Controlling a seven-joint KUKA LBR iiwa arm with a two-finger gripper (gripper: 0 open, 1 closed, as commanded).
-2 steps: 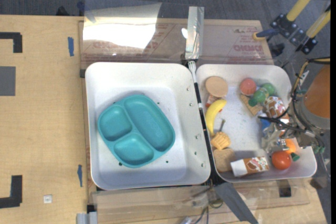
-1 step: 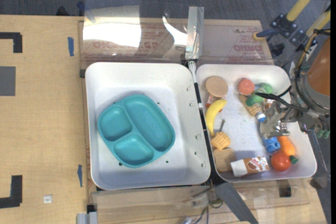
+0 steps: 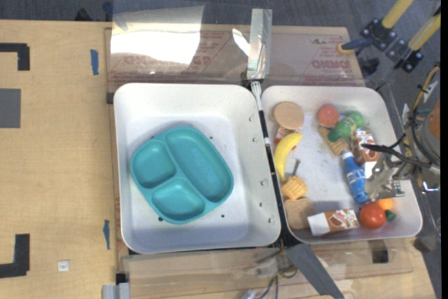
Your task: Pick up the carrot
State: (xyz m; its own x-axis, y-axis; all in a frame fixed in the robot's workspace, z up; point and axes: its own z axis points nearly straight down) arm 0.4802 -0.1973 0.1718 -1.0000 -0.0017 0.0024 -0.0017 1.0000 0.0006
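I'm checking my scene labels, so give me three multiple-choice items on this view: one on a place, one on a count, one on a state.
1. Where is the teal plate?
A) left bin
B) right bin
C) bare bench

2. How many compartments does it have?
A) two
B) three
C) five

3. How is the white bottle with the red label placed?
A) standing upright
B) lying on its side
C) stacked on the banana

Answers:
1 A, the plate rests on the left bin's floor.
2 B, three separate hollows show in it.
3 B, its length runs flat along the bin floor.
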